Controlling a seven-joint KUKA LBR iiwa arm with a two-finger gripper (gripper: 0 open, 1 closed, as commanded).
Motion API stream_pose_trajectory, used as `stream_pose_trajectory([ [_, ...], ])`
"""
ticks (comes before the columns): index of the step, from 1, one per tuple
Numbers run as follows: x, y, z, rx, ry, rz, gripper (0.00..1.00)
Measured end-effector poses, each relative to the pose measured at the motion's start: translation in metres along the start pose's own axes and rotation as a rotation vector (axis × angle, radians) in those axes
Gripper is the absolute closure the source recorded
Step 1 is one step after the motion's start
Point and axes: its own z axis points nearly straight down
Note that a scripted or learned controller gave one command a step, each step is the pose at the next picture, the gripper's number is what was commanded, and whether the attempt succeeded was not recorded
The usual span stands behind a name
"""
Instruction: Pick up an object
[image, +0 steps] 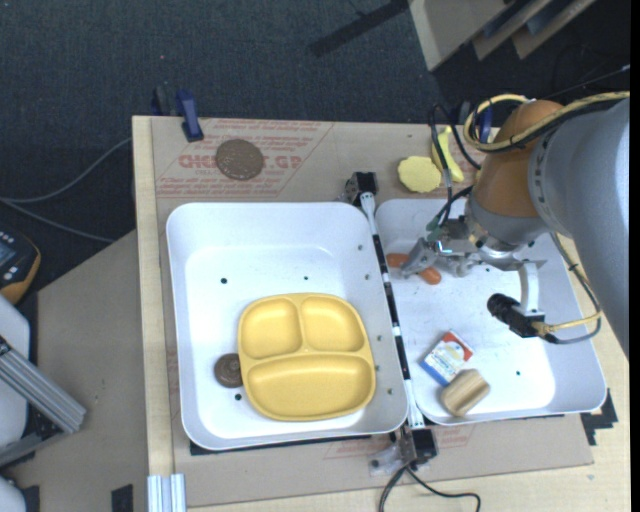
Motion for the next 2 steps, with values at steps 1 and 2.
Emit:
stream_pose_trajectory([
  [1, -0.0035, -0.0034, -0.0101, 0.004, -0.001, 0.005, 1.0],
  [2, -0.0035, -0.0036, -0.0095, 0.005, -0.001, 0.005, 0.0],
])
